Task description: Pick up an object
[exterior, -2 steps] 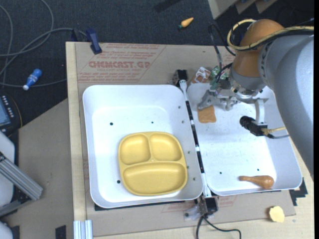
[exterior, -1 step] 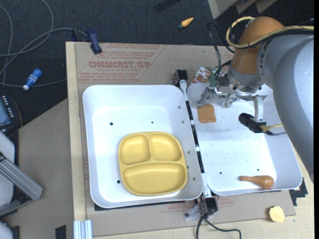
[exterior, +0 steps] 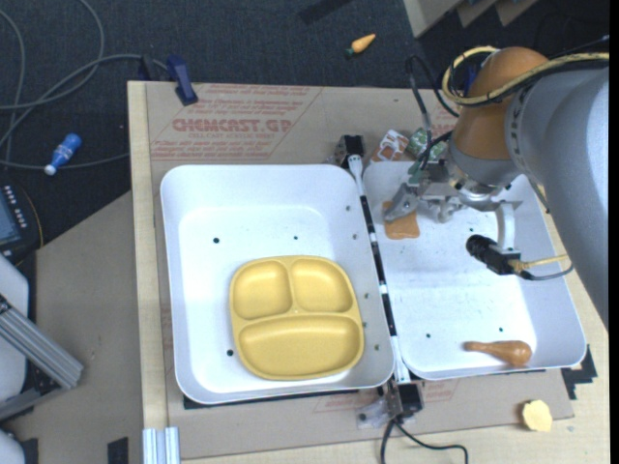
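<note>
The arm reaches in from the right over the right bin (exterior: 542,356); its end effector (exterior: 414,201) hangs low at that bin's upper left corner, just above or touching a small orange-brown object (exterior: 403,226); whether it is clenched or released cannot be told. A brown drumstick-shaped item (exterior: 501,350) lies near the right bin's lower edge; a yellow divided plate (exterior: 293,316) sits in the left bin (exterior: 193,211); a yellow piece (exterior: 536,415) rests on the surface (exterior: 155,124).
</note>
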You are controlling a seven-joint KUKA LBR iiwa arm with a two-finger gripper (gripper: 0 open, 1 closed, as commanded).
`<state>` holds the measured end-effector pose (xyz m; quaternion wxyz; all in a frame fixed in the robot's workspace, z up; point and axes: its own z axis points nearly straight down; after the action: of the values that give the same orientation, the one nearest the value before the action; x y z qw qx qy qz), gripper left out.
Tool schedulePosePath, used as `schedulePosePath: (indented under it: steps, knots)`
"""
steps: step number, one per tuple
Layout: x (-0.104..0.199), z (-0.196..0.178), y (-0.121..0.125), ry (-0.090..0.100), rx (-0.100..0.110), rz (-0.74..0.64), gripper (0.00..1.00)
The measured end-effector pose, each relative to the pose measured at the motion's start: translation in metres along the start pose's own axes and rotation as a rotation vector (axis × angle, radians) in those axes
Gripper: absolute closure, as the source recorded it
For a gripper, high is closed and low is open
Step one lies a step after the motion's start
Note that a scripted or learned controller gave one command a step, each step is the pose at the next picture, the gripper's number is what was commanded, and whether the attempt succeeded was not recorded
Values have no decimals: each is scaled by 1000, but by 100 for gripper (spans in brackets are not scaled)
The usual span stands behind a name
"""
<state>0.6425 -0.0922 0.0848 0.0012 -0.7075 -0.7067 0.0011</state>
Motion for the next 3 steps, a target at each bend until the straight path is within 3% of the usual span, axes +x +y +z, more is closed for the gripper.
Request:
schedulePosePath:
  steps: [1,2,3]
  knots:
    - [-1,0,25,-1,-8,-3,0]
    - [1,0,24,-1,-5,-2,0]
    - [1,0,-4,0,1,0,0]
